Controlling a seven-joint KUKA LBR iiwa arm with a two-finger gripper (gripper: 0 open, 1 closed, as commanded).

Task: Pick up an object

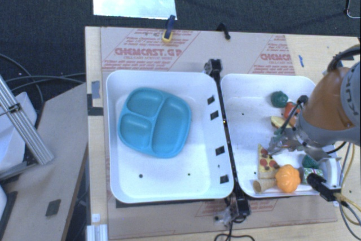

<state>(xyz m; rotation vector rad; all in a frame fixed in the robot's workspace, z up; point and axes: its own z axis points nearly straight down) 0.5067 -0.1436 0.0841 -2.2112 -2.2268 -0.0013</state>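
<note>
Here, gripper [274, 147] just above pizza slice [265, 162]

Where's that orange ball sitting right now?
The orange ball lies in the right-hand bin, near its front edge, just right of the pizza slice and below the robot's wrist.

A grey arm's gripper [276, 147] hangs low over the right white bin [248, 121], just above a pizza-slice toy [265, 163] beside an orange ball [287, 178].
</note>
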